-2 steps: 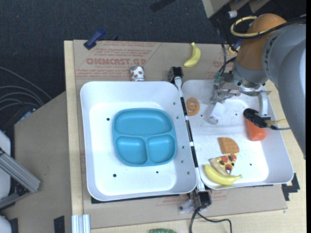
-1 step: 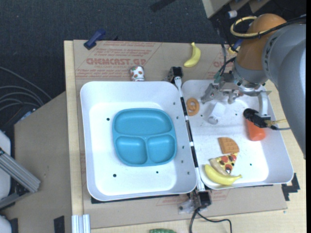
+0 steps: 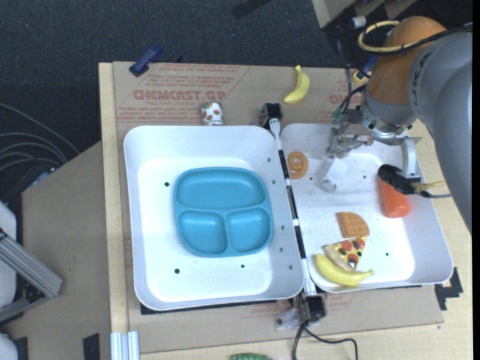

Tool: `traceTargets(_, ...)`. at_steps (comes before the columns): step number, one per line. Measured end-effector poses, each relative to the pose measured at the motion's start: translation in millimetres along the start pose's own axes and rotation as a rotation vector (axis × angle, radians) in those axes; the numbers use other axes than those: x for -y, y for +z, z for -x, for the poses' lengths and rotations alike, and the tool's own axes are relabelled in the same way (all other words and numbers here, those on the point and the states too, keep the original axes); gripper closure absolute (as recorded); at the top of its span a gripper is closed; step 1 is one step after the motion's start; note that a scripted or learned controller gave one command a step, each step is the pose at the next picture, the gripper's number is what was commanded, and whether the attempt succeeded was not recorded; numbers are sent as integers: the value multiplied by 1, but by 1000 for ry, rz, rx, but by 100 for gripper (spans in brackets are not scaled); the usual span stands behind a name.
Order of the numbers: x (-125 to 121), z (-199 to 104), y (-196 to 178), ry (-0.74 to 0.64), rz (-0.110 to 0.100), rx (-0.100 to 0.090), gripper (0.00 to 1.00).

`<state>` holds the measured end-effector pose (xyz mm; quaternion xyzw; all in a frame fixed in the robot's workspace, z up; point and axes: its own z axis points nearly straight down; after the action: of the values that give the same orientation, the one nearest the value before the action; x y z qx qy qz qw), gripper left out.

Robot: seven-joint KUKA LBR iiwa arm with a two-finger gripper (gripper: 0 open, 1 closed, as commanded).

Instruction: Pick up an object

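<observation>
Nearest the lens, well below the pincer (image 3: pixel 339 145): a banana (image 3: pixel 341 271) touching a pizza slice (image 3: pixel 349 251), toast (image 3: pixel 352 223) just above them. Right of the pincer, an orange carrot (image 3: pixel 394 199); left of it, a pretzel (image 3: pixel 297 163). Cannot tell whether wide or narrow; hanging over the right bin (image 3: pixel 427 238), gripping nothing visible.

Two shallow white bins sit side by side on a bench (image 3: pixel 187 88). The left bin (image 3: pixel 142 201) holds a blue divided tray (image 3: pixel 223 210). The right bin (image 3: pixel 427 238) holds a pretzel (image 3: pixel 297 163), an orange carrot (image 3: pixel 393 199), a cracker (image 3: pixel 352 223), a pizza slice (image 3: pixel 349 252) and a banana (image 3: pixel 339 271). The gripper (image 3: pixel 341 142) hangs over the right bin's far end
</observation>
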<state>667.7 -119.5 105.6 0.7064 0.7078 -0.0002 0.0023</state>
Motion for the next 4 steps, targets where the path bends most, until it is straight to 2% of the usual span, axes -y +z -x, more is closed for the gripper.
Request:
traceTargets(1, 0, 0, 0, 0, -1, 0, 0)
traceTargets(2, 2, 18, 21, 2, -6, -3, 0)
traceTargets(3, 1, 18, 10, 1, -2, -2, 100)
traceTargets(4, 1, 18, 10, 1, -3, -2, 0)
